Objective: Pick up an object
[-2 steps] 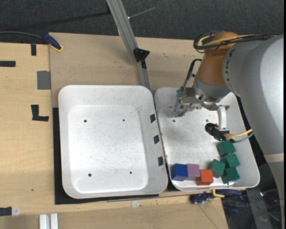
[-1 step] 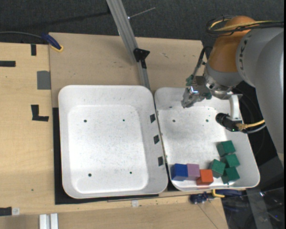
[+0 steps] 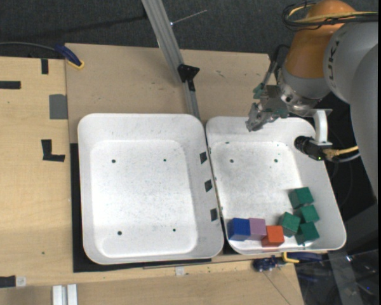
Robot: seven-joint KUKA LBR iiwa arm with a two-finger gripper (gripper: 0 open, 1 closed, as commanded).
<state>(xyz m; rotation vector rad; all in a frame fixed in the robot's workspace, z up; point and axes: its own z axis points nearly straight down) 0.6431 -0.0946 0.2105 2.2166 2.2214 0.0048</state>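
The grey KUKA arm with its orange band (image 3: 317, 33) reaches in from the right and ends above the far edge of the right-hand shallow white plastic bin (image 3: 254, 170); its two-finger gripper (image 3: 257, 121) hangs over that bin's back rim, near the upper left corner, and whether it is parted or closed cannot be told from this slant; nothing is seen between its tips. The loose objects all lie well apart from the gripper, crowded along the near edge and near right corner of the same bin; a small blue cube (image 3: 239, 228) sits leftmost, touching or just beside a pale purple block (image 3: 258, 227); an orange cube (image 3: 274, 235) lies just to the right of the purple one, a little nearer the rim; beside it begins a cluster of dark green blocks (image 3: 301, 215), several pieces heaped against the bin's right wall, their exact number hard to tell. The left-hand shallow white plastic bin (image 3: 143, 183) stands just beside the right one, their rims meeting along the middle; a slanted grey metal bar (image 3: 168, 40) runs down from the top of the view to the seam between the bins; both bins rest on a light wooden bench top (image 3: 25, 189) marked with black tape pieces at the left.
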